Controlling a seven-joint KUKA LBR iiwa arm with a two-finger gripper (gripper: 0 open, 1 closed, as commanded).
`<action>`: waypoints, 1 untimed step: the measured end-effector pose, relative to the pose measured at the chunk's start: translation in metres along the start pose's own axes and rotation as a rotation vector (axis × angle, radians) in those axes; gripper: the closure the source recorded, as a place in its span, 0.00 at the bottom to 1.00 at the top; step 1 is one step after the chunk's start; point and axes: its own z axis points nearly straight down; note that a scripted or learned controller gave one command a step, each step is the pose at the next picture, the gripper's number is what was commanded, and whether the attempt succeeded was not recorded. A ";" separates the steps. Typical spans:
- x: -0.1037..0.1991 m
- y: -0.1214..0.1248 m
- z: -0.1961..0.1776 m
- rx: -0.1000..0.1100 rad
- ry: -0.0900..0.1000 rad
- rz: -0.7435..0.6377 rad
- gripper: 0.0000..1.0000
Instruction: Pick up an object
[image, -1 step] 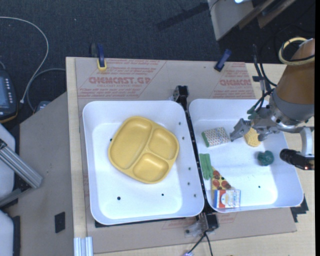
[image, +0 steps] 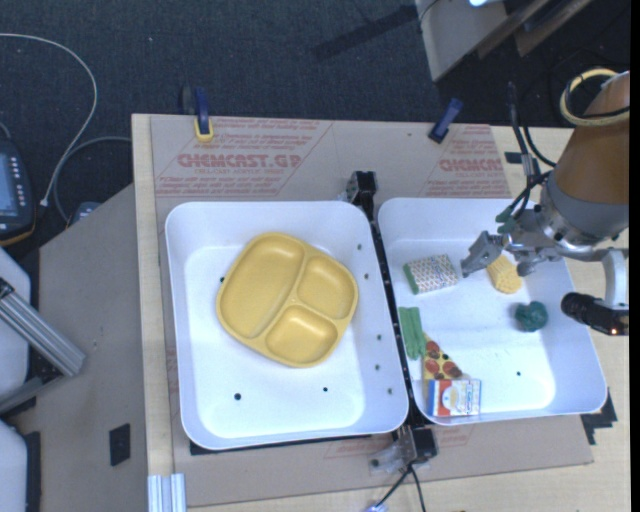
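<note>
- Nearest the camera, at the front edge of the right bin (image: 575, 400), a small printed carton (image: 455, 396) lies flat; its bright picture print cannot be read as words.
- Just behind it along the bin's left wall lies a green strip-shaped item (image: 411, 332), with a small red and yellow piece (image: 436, 358) between strip and carton.
- Gripper (image: 503, 250) hangs over the rear middle of the right bin with its fingers spread apart and nothing between them.
- Likely target: a yellow lumpy object (image: 506, 277), just under and beside the fingertips, toward the bin's rear right. It looks small, light and rounded, probably foam or soft plastic, so it may roll or squirt out; closing across its narrow middle seems best.
- A speckled sponge-like block (image: 431, 273) lies left of the gripper, near the bin's rear left. It looks soft and light, and its flat long sides would suit the jaws.
- A dark green knobbly ball (image: 531, 316) sits toward the right wall, apart from the others, and is probably prone to rolling.
- Left bin (image: 190, 330) holds a yellow three-compartment plate (image: 287, 299) near its middle; stiff, smooth and wide, with only its rim to pinch.
- Red print on the board behind the bins reads roughly "CHEMCAST GP" (image: 238, 159).
</note>
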 end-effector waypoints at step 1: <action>0.010 -0.002 0.050 0.005 0.002 0.000 0.00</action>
